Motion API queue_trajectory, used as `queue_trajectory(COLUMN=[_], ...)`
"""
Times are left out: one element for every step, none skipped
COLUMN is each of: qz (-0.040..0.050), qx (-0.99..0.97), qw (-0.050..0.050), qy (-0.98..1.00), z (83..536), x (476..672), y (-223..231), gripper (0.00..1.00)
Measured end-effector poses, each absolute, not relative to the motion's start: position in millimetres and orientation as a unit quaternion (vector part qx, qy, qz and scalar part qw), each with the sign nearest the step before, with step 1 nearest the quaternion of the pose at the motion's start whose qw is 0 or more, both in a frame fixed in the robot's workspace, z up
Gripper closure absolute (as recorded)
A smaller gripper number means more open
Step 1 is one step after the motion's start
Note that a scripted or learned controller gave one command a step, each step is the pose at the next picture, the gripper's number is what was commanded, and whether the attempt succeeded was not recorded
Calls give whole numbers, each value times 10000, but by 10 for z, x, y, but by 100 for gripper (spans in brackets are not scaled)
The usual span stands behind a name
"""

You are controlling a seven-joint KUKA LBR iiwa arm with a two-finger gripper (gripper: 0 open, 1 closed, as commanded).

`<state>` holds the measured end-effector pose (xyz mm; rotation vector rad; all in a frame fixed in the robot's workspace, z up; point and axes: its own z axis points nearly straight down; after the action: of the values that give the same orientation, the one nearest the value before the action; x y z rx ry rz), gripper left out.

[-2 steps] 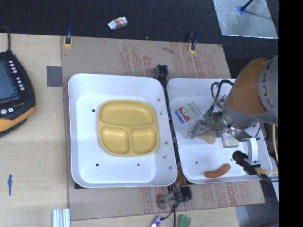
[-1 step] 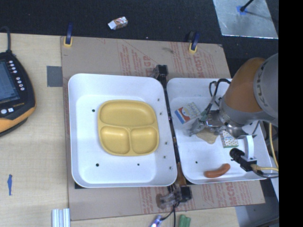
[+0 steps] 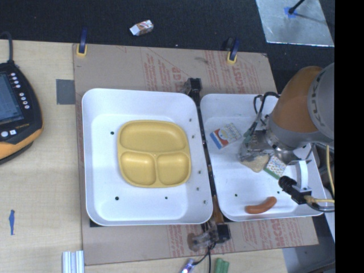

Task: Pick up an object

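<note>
Two shallow white bins sit side by side on a sheet of brown cardboard, seen from above at a slant. The left bin holds a yellow divided plate with three compartments, lying flat near the bin's middle. The right bin holds several small things. A small white packet with blue and red print lies toward the bin's 10 o'clock. An orange-brown sausage lies near the bin's 6 o'clock edge, well apart from the packet. A pale tan lump lies near the bin's middle, and just beside it at its 4 o'clock is a small card with a light pattern.

The grey arm with its orange band reaches in from 3 o'clock. Its gripper is low over the right bin, right at the tan lump's 11 o'clock edge (the wrist blocks much of it). I cannot tell how far the fingers are parted, or whether anything is between them.

Outside the bins, a black and orange control pendant rests on the bench at 9 o'clock.
</note>
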<state>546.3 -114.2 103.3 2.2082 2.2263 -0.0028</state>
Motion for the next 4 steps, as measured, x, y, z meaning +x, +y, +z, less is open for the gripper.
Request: queue_trajectory(qz=[-10,-7,-7,1], qx=[7041,7040,7040,7061], qw=[29,43,42,28], qy=[7101,7102,7102,7081], z=[1032,1132,1132,928], x=[5462,5464,5464,5577], y=[-1141,-1150,-1149,-1262], gripper=[0,100,0,0])
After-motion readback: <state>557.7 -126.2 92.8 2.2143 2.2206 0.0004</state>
